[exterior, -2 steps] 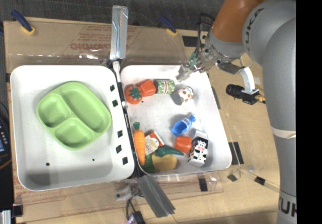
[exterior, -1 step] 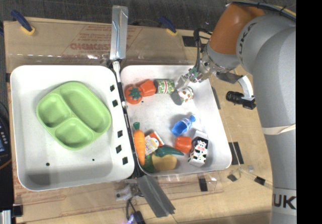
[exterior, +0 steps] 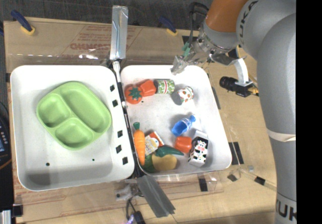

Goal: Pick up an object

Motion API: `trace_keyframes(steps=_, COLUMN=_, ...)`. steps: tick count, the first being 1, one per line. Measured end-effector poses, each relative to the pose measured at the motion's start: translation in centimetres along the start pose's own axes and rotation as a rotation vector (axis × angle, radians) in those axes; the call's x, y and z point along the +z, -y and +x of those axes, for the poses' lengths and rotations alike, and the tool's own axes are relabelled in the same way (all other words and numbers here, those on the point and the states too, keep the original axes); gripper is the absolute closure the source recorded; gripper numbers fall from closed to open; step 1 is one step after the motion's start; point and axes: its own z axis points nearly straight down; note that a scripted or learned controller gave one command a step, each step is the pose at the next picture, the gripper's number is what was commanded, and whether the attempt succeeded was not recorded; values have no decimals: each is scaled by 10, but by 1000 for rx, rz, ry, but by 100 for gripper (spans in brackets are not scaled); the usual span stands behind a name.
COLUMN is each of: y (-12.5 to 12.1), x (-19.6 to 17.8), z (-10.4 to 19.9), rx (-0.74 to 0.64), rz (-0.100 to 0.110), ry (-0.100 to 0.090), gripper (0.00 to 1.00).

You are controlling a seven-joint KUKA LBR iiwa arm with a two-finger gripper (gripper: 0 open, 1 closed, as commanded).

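Note:
My gripper (exterior: pixel 179 65) hangs over the far rim of the right bin (exterior: pixel 161 117), its tips pointing down-left, with nothing visible between them. Just below it in the bin lie a green-and-white can (exterior: pixel 164 86), a red pepper (exterior: pixel 147 87), a tomato (exterior: pixel 133 94) and a grey-and-red spotted piece (exterior: pixel 183 95). Mid-bin rests a small blue bottle (exterior: pixel 182 125). Along the near side sit a carrot (exterior: pixel 139 143), a small carton (exterior: pixel 152 142), a red cup (exterior: pixel 183 144), a black-and-white cow-print box (exterior: pixel 199 150) and a yellow-green vegetable (exterior: pixel 163 160).
The left bin (exterior: pixel 30 167) holds a green divided plate (exterior: pixel 73 114). A metal bar (exterior: pixel 118 31) stands at the back between the bins. A black fitting (exterior: pixel 232 85) sticks out beside the right bin's far right corner. The arm's body fills the right side.

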Motion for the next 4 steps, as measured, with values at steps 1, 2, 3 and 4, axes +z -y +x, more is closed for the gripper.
trace_keyframes(steps=1, y=-12, x=5, z=47, rx=282, rz=7, ry=-3, gripper=100)
trace_keyframes(steps=2, y=-37, x=11, z=136, rx=276, rz=7, ry=-2, gripper=100)
trace_keyframes(steps=3, y=-54, x=10, z=194, rx=126, rz=4, ry=-1, gripper=100)
trace_keyframes(steps=4, y=-61, x=2, z=220, rx=205, rz=5, ry=-1, gripper=100)
